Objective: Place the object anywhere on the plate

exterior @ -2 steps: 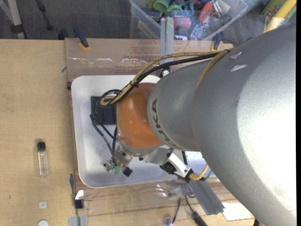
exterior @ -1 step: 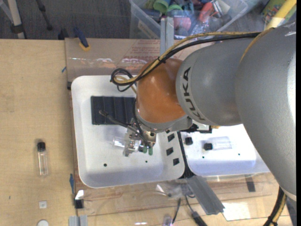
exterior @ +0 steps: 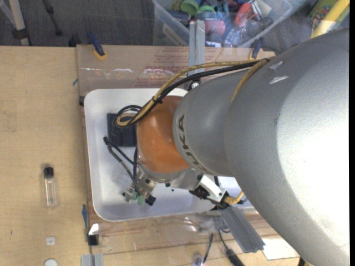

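Near edge of bench (exterior: 33,121): a grey strip (exterior: 244,231) lies at a slant toward the near-right corner. A small clear vial (exterior: 50,186) with a dark cap lies on bare wood toward the near-left, well apart from the bin.

White bin (exterior: 100,176): its left wall and rounded near-left corner are seen. A bare stretch of floor runs along the left wall.

Arm (exterior: 266,132): the grey body comes in from the right and covers the bin's middle and right side. Its orange band (exterior: 158,140) sits over the bin's middle. Below the band, the gripper (exterior: 138,195) is seen end-on, over the floor near the bin's near-left corner. Whether it is parted, closed or grasping anything cannot be told from this angle.

Object and plate: the arm hides much of the bin, so their places cannot be told.

Far edge of bench: a blue clamp (exterior: 99,51) sits by the far-left corner of the bin's surround. Beyond the edge stands a clear tub (exterior: 166,21) packed with coloured items.
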Available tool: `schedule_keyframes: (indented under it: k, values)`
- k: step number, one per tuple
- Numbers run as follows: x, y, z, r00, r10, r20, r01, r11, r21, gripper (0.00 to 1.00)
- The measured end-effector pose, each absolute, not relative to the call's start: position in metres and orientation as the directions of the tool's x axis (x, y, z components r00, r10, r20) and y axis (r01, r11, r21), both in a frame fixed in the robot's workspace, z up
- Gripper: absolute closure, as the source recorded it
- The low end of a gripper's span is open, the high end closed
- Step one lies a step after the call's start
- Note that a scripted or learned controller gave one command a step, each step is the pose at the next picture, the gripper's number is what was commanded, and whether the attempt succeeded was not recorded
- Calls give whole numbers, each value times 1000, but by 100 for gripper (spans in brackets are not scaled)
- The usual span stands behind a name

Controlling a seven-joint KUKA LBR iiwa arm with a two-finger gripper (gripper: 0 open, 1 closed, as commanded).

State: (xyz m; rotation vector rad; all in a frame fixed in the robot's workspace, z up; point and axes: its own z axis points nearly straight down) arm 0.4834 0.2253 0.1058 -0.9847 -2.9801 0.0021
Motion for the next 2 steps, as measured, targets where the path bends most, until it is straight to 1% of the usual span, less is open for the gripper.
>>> schedule_keyframes:
  k: [1,2]
  values:
    - [483,185,91,-949,315,-9,315,949,13,100]
    - [515,196,158,-941,-338,-5,-338,941,3,100]
